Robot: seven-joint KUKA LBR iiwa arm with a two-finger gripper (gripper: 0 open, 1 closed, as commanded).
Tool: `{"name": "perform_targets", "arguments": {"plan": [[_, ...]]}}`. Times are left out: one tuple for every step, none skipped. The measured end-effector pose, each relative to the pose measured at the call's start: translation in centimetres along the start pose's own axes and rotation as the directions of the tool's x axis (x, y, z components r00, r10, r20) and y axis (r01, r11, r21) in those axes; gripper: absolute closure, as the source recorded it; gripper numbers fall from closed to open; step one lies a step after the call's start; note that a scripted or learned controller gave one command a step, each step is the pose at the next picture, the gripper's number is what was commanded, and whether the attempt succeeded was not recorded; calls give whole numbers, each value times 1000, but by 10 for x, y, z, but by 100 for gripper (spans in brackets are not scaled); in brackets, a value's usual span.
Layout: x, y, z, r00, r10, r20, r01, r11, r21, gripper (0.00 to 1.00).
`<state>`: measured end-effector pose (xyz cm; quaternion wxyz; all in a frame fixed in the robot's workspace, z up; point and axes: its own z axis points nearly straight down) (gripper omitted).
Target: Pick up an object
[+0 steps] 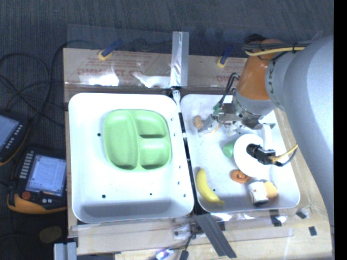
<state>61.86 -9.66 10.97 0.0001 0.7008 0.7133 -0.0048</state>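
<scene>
Camera view has my arm reaching into the right bin (282, 145) from the right, with the hand (223, 114) low near the bin's upper left corner, just beside a small tan object (199, 123). I cannot tell whether the hand is released or clenched; the wrist hardware covers it from above.

That tan piece looks like the nearest candidate, lying close to the bin's dividing wall. My worry is that wall: a closing grasp so near it could strike the rim or push the piece into the corner instead of trapping it.

A banana (206, 187) lies at the bin's front left, with an orange piece (238, 176) and a white-and-tan block (259, 192) further right. A green thing (228, 148) is half hidden behind the arm's white disc (250, 151), so I can't name it. The left bin (87, 161) holds a green divided tray (137, 138).
</scene>
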Motion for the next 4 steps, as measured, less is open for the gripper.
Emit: {"name": "perform_targets", "arguments": {"plan": [[-7,-10,-19,973,-231,-2,231,973,-9,0],[-18,52,21,977,-212,-2,212,977,-13,0],[-18,52,10,977,-214,3,214,977,-12,100],[37,50,-90,996,89,-4,-89,996,-4,100]]}}
